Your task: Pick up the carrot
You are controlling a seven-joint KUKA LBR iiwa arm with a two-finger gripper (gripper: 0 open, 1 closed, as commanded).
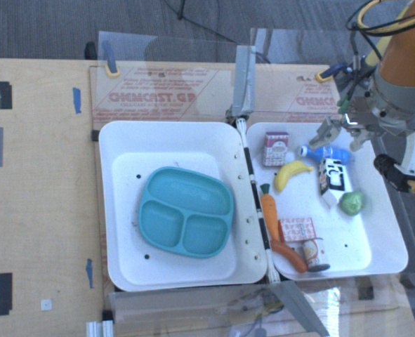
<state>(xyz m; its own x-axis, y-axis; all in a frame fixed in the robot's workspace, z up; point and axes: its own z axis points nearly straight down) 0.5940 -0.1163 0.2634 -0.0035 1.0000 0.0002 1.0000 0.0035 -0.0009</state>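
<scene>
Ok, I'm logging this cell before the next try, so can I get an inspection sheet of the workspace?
Surface: wooden bench with two white bins, left bin and right bin.
Job's things: carrot in the right bin, along its left wall.
Clutter: teal plate in the left bin; banana, blue bottle, small carton, green ball in the right.
Claw: claw above the right bin's far edge, holding nothing.
Cables: yellow and black loops on the arm.
Surroundings: grey floor.

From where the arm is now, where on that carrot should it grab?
Probably mid-body on the carrot, coming straight down with fingers across its width. It lies lengthwise against the right bin's left wall, green top toward the banana, so the wall side is tight.
</scene>
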